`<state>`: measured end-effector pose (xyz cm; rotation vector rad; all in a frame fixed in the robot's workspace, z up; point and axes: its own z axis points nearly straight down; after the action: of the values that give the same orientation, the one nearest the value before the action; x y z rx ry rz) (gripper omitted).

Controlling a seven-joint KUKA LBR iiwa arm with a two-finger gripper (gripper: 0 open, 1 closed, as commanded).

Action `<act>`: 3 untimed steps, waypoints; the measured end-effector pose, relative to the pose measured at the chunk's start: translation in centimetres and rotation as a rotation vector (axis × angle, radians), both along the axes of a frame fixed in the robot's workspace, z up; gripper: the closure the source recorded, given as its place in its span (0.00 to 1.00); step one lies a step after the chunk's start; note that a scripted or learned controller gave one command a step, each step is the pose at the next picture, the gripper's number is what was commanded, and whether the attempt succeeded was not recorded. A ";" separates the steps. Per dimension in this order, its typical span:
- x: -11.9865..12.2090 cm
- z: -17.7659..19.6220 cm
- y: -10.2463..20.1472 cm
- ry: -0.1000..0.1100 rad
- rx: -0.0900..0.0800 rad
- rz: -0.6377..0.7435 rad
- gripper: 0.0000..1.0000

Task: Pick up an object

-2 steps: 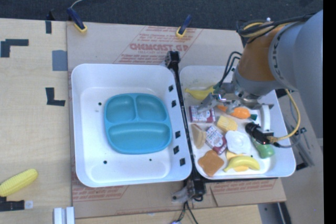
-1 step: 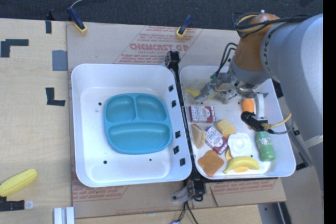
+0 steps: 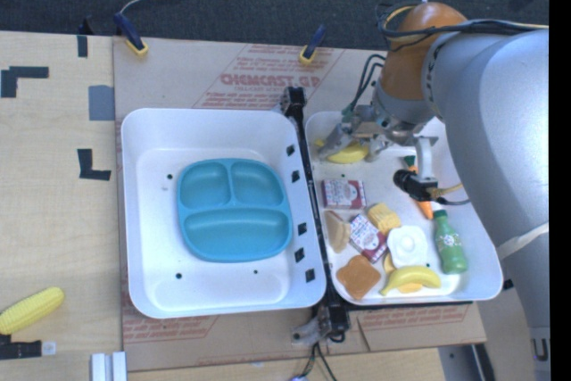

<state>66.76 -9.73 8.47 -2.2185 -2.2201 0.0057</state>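
Banana (image 3: 348, 155) lies at the far end of the right bin (image 3: 489, 274), just under the gripper (image 3: 350, 138); I judge it is not lifted yet.
I cannot tell if the gripper is released or clenched. The banana is smooth, curved yellow plastic; the left bin (image 3: 143, 192) holds a glossy blue divided plate (image 3: 235, 209).

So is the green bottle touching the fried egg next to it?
Apart. In the camera view a strip of white bin floor shows between the green bottle and the fried egg.
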 end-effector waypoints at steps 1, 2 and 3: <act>-0.2 0.8 0.0 0.009 0.000 0.001 1.00; -0.1 0.9 0.0 0.005 -0.001 0.001 0.00; -0.2 0.0 0.1 0.011 -0.001 0.002 0.00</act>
<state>66.57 -9.65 8.47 -2.2113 -2.2173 0.0184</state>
